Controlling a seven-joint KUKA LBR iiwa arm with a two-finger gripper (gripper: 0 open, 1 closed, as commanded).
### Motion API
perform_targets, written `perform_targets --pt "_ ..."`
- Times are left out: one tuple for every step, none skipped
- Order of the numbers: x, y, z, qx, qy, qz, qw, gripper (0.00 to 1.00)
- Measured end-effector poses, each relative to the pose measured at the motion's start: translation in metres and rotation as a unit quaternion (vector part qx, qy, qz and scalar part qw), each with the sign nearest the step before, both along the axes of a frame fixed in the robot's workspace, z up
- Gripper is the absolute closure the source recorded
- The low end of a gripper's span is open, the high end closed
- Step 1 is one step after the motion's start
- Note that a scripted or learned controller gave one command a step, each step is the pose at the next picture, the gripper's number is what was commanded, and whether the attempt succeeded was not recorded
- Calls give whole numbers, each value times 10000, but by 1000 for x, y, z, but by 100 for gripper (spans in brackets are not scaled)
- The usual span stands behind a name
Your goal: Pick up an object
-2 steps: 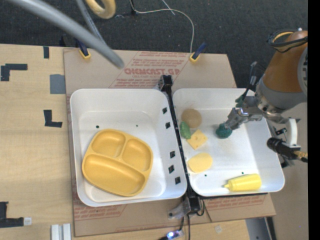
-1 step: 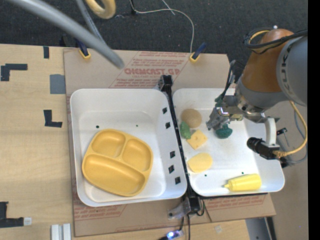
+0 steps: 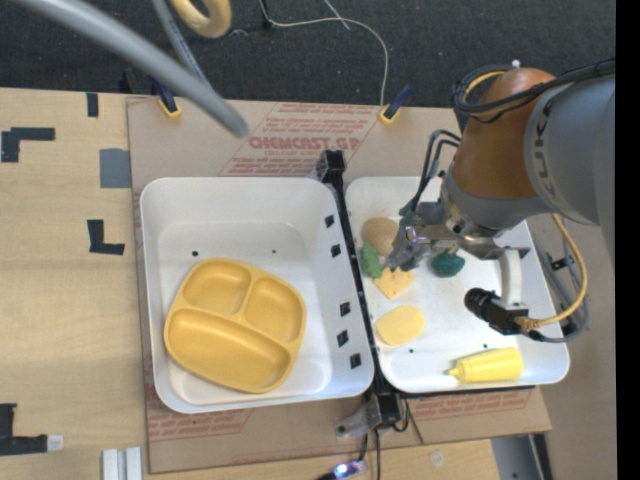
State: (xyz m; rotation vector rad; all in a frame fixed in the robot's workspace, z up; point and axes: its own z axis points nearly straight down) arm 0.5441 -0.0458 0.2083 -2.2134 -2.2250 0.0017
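The hand (image 3: 412, 243) hangs low in the right bin (image 3: 545, 368), beside a tan round piece (image 3: 379, 233) and a green piece (image 3: 372, 261); whether it is spread or pinching cannot be told. The arm hides part of a teal object (image 3: 447, 264).

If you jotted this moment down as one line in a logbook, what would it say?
arm: over right bin | hand: low beside cheese wedge, green piece | grasp: unclear | left bin: yellow divided plate
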Motion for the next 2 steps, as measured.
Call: perform_targets --pt "-6 60 13 4 -12 16 10000 100" --pt "-21 108 20 2 -2 8 10000 100"
